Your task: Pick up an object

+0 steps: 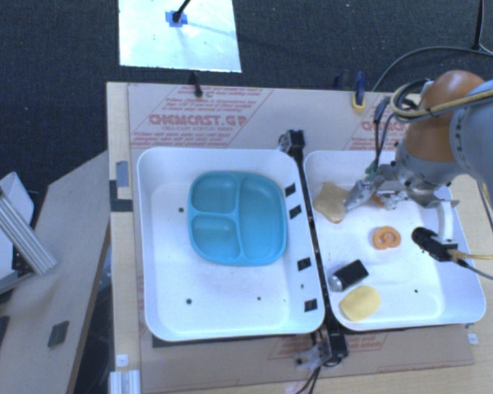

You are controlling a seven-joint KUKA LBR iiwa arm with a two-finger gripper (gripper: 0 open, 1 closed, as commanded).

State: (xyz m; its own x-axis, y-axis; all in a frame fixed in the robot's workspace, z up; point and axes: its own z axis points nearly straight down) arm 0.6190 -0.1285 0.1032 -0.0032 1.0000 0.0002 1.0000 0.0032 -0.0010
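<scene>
The grey arm (476, 130) enters from the right of the frame, its orange band (444, 117) at upper right. The gripper (363, 192) points left and downward, right of centre.

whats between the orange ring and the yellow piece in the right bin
In the camera view, bare white bin floor separates the orange ring from the yellow piece; a black block sits just left of that line.

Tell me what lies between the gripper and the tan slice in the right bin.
Nothing visible does. The gripper sits just right of the tan slice, with bare bin floor between them. The orange ring and yellow piece lie nearer the camera, off that line.
</scene>
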